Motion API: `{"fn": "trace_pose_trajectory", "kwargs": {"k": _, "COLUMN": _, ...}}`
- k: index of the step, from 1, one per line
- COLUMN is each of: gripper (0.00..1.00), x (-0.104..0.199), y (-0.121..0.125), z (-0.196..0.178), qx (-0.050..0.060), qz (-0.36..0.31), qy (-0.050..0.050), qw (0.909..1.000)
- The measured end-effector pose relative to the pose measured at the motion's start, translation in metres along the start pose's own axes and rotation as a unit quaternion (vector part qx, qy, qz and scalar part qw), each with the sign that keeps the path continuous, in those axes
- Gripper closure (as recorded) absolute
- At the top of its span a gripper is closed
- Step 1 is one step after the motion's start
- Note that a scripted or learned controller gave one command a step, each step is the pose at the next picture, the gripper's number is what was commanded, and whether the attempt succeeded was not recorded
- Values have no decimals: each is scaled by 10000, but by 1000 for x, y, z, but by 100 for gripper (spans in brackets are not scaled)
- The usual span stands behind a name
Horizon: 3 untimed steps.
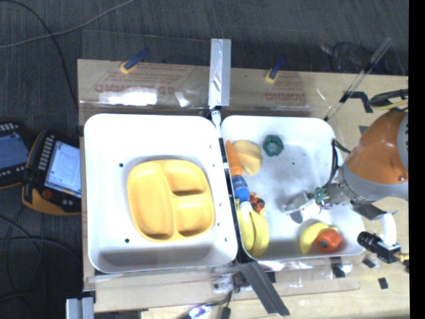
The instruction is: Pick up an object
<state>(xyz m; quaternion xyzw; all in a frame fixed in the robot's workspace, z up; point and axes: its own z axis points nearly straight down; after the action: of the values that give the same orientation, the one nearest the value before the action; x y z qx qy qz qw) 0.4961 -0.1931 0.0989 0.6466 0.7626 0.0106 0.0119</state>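
Lemon (312, 234) lay near the front right corner of the right bin (312, 123), an orange-red fruit (329, 240) touching it on the side away from the divider. Gripper (304, 205) hung just behind the lemon, toward the bin's back wall and slightly toward the divider; the lemon looked the nearest thing to it, so the coming move would probably be a short shift toward the front wall and then down. Lemon's long axis seemed to run roughly along the front wall, tipped a little. Whether the fingers stood apart or together I could not tell; they read as a grey blur and nothing showed between them. Farther from the lemon, bananas (253, 230) lay against the divider. A green ball (272, 145) sat well apart, near the back wall. Across the divider, the left bin (106, 145) held a yellow tray (171, 198).
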Motion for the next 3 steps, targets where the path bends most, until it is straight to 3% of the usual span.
{"fn": "trace_pose_trajectory", "kwargs": {"k": 1, "gripper": 100, "x": 1, "y": 1, "z": -8, "qx": -5, "qz": -12, "qy": 3, "qw": 10000}}
{"fn": "trace_pose_trajectory", "kwargs": {"k": 2, "gripper": 100, "x": 53, "y": 0, "z": -102, "qx": 171, "qz": 586, "qy": 11, "qw": 9981}}
{"fn": "trace_pose_trajectory", "kwargs": {"k": 3, "gripper": 100, "x": 113, "y": 31, "z": -121, "qx": 179, "qz": 1168, "qy": 4, "qw": 9930}}
